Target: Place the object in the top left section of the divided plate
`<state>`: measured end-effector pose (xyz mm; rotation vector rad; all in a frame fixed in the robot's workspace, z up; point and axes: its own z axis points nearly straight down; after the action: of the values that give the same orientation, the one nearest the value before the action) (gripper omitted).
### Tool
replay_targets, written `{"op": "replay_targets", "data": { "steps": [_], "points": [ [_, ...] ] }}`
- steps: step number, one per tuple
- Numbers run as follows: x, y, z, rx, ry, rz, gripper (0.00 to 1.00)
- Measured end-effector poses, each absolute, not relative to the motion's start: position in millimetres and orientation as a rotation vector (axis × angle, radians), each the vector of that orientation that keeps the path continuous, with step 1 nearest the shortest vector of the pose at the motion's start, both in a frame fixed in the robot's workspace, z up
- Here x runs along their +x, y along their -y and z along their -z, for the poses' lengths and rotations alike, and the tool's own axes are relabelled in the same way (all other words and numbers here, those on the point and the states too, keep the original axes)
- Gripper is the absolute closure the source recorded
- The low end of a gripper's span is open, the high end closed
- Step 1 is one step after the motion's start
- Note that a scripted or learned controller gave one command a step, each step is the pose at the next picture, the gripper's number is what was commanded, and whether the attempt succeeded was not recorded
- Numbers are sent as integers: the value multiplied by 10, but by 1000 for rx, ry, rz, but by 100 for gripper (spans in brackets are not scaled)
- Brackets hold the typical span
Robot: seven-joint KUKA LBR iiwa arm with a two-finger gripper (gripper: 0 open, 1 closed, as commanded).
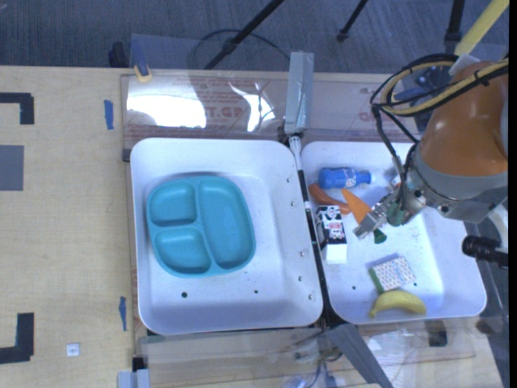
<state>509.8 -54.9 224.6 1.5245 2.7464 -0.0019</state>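
Arm: my grey arm with the orange band reaches in from the right of the view, over the right bin (464, 285).
Gripper: my gripper (373, 221) hangs above the right bin, pointing down and to the left.
Finger state: I cannot tell whether anything is gripped; the tips are too small and blurred to read.
Orange object: an orange wedge-shaped piece (349, 200) lies just beside my gripper, up and to its left; contact cannot be judged.
Blue bottle: a blue bottle (343, 177) lies on its side above my gripper, near the bin's far wall.
Black-and-white carton: a small printed carton (331, 226) lies to the left of my gripper, against the wall between the bins.
Patterned pad: a patterned square with a green edge (393, 274) lies below my gripper.
Banana: a yellow banana (397, 302) lies further below my gripper, near the bin's near wall.
Divided plate: a teal divided plate (222, 217) sits in the left bin (275, 297), well apart to my gripper's left.
Top left section: the plate's top left section (170, 204) shows bare teal.
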Motion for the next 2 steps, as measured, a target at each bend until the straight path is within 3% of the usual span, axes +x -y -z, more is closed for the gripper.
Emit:
{"op": "replay_targets", "data": {
  "steps": [1,2],
  "points": [
    [4807,861,-3083,1315,-2849,-1,100],
    [5170,506,-3633,938,-2991,-2,100]
  ]
}}
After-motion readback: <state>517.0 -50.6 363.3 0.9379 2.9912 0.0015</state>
